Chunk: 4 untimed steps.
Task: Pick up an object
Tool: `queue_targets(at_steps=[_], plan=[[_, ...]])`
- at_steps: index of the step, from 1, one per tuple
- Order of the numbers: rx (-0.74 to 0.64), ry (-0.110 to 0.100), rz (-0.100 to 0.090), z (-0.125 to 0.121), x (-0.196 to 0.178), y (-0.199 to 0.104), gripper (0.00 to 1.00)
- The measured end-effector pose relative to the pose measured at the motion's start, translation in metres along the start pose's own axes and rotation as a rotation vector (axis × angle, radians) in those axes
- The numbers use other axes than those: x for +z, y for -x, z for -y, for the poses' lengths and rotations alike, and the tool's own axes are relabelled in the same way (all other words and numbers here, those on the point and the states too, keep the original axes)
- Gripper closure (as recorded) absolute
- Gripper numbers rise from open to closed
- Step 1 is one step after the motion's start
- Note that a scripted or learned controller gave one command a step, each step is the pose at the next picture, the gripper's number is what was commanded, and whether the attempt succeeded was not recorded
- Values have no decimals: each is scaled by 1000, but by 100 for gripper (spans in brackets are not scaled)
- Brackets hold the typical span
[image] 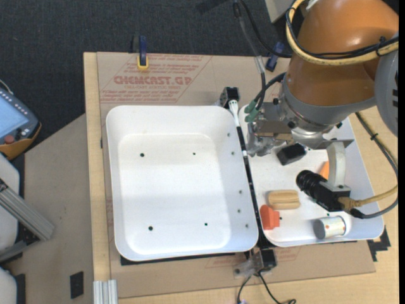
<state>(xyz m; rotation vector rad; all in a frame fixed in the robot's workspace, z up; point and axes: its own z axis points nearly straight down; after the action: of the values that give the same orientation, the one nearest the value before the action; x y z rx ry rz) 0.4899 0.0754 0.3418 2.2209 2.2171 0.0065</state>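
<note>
1. The brown board (158,78) lay beneath the right bin (293,230) and ran out past that bin's left and far sides.
2. The left bin (117,170) sat against the right bin's left wall, the two side by side.
3. The right bin, our landmark, held all the loose objects for picking that we could see.
4. The grey arm (329,49), with its orange band, stood over the far half of the right bin and hid much of its floor.
5. The gripper (264,141) hung over the right bin's far-left corner, just beside the left wall. We could not tell how far it stood open, nor whether it had hold of anything.
6. The white-and-grey cylinder (332,226) lay on its side at the right bin's near edge, well apart from the left wall.
7. The pale wooden block (283,199) lay in the near half of the right bin, close to its left wall.
8. The orange-red block (270,218) sat in the right bin's near-left corner, just beside the wooden block.
9. The blue-and-yellow clamp (142,52) stood well beyond the right bin's far-left corner.
10. The small orange piece (324,168) showed near the right bin's middle, partly hidden.
</note>
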Motion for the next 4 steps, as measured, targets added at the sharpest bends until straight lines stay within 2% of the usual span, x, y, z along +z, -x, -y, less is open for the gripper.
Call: queue_targets(at_steps=[1, 2, 3, 4], plan=[[-6, 5, -3, 10, -88, -41, 100], [3, -12, 2, 11, -12, 18, 100], [-5, -10, 0, 11, 0, -12, 100], [-3, 9, -2, 9, -120, -14, 100]])
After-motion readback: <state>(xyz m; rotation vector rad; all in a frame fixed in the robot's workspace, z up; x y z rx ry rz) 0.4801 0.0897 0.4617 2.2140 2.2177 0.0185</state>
